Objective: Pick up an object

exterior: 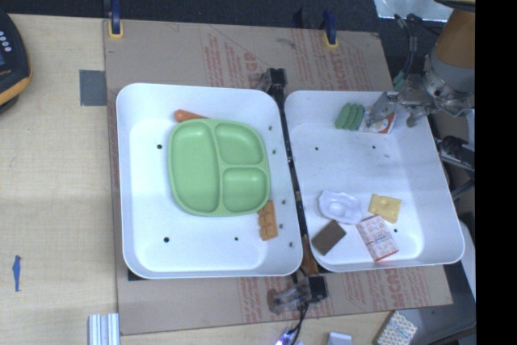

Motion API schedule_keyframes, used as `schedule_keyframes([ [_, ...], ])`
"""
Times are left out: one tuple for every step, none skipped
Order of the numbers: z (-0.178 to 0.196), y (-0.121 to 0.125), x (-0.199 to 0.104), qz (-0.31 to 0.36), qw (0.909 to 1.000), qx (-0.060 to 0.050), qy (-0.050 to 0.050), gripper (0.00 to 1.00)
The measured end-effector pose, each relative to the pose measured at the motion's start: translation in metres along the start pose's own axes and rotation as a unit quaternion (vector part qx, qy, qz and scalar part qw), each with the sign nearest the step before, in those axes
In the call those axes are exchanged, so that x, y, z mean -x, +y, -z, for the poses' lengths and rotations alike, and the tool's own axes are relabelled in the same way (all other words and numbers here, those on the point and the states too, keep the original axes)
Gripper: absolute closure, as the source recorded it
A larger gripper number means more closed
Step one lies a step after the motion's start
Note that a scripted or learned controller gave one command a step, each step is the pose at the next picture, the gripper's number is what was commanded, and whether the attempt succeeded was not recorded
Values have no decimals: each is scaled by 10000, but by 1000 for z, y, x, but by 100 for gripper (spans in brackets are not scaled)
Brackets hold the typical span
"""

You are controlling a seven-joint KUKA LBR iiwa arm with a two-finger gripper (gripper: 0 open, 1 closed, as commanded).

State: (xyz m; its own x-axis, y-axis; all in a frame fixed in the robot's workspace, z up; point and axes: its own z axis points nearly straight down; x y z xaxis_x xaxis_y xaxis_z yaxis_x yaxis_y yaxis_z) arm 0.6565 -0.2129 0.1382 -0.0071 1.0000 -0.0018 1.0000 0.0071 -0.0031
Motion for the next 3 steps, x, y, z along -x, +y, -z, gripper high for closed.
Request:
schedule_keyframes([
  [11,0,1,9,10000,5,-8,100],
  [11,0,1,14,10000,0,-8,0],
  [45,1,-62,11,10000,5,12,0],
])
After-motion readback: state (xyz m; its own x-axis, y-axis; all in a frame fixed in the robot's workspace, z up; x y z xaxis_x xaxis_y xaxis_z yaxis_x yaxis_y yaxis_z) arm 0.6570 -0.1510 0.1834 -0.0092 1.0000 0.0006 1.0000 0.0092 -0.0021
